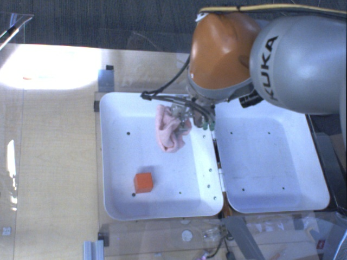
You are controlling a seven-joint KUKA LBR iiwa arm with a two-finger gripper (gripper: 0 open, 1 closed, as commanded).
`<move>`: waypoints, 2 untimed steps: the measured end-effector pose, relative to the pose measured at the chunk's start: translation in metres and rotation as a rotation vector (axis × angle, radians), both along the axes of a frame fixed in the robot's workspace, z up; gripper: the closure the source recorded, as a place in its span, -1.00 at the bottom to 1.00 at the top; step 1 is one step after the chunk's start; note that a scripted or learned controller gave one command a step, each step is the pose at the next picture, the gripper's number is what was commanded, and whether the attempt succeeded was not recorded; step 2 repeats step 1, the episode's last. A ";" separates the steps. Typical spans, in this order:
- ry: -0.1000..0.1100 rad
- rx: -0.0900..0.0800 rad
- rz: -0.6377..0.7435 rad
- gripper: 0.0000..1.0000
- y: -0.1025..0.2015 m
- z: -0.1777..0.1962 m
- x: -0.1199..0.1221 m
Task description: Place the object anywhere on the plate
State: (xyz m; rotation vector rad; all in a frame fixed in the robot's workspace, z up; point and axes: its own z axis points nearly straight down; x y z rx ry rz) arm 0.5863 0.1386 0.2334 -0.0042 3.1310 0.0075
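Note:
A crumpled pink cloth [169, 131] hangs over the upper middle of the left white bin [122, 145]. Its top edge is bunched between the fingers of my gripper [183, 120], which is shut on it. The gripper reaches in from the right under the orange wrist band [222, 50], just above the bin's right wall. The cloth droops down and to the left of the fingers. Whether its lower end touches the bin floor cannot be told.
A small orange block [143, 182] lies on the floor of the left bin toward its front. The right white bin [271, 156] sits beside it, partly under the arm. A wooden bench top [49, 161] stretches to the left.

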 end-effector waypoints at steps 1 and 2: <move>0.000 0.000 -0.001 -1.00 0.000 0.000 0.000; 0.000 0.000 -0.001 -1.00 0.000 0.000 0.000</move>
